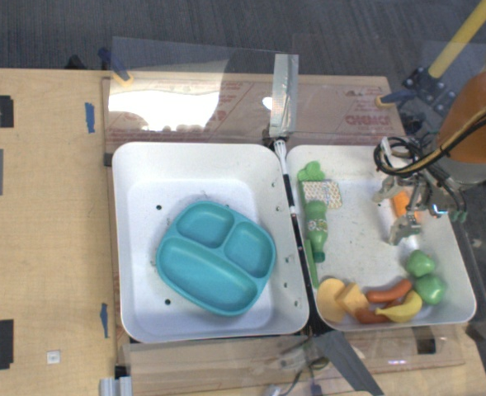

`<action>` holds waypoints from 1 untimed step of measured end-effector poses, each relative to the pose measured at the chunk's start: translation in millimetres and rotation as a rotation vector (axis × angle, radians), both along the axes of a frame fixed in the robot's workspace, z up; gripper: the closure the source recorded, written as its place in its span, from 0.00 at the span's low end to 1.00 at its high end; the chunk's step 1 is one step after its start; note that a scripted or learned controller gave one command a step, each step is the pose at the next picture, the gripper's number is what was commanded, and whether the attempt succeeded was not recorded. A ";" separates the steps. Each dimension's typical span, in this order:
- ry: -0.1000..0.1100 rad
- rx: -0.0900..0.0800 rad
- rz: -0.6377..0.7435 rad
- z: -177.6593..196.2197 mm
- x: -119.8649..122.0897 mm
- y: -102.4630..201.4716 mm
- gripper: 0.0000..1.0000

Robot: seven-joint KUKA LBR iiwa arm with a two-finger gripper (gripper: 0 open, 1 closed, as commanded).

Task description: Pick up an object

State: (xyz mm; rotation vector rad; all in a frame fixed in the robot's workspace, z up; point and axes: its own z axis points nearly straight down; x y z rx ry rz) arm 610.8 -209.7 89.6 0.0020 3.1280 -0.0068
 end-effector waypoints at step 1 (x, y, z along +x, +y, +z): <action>-0.012 -0.003 0.003 13.7 3.8 1.5 1.00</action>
